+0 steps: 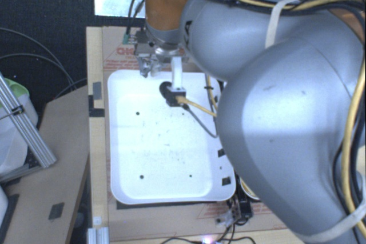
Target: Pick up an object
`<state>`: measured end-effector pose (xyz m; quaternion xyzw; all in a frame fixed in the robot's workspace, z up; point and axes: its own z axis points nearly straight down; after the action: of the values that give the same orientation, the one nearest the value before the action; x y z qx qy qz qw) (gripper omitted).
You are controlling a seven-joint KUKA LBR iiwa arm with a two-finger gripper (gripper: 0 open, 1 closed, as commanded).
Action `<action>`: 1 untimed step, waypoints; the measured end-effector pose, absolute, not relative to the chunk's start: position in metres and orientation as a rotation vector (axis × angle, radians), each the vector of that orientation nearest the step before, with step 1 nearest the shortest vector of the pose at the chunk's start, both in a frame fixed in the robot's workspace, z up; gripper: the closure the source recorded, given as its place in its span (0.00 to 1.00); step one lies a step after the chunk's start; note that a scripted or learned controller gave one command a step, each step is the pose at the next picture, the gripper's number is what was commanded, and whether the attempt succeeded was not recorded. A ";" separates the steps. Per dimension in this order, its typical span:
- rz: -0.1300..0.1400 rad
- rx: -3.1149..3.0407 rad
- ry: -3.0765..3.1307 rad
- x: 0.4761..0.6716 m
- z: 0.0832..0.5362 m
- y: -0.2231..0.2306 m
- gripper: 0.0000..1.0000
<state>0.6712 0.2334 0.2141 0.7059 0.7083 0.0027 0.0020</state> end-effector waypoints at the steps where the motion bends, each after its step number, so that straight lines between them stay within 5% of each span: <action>1: 0.004 2.223 2.218 0.622 0.286 0.179 1.00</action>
<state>0.6220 0.1795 0.2860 0.7078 0.7064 0.0013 0.0008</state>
